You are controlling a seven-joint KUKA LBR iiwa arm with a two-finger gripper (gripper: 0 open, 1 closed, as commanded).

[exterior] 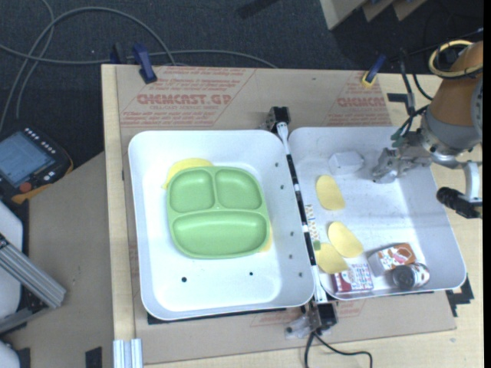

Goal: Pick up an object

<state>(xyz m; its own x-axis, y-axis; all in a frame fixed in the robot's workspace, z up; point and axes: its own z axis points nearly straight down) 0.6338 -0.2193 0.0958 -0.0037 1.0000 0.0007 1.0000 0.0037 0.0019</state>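
Note:
My gripper (383, 171) hangs low over the far part of the right bin (430, 213), reaching in from the right. Just left of it lies a small white object (345, 162). Nothing shows between the fingers. Three yellow chip-like pieces lie in the same bin: one (331, 192) near the middle, one (345, 239) lower down, and one (331, 259) by the front left. A red and white packet (354, 279) and a brown packet with a dark cap (397, 264) lie along the front edge.
The left bin (153, 228) holds a green divided tray (219, 211) with a yellow thing (184, 165) peeking out behind it. A black clamp bar (295, 198) runs between the bins. Blue clips (143, 62) pin the cardboard base.

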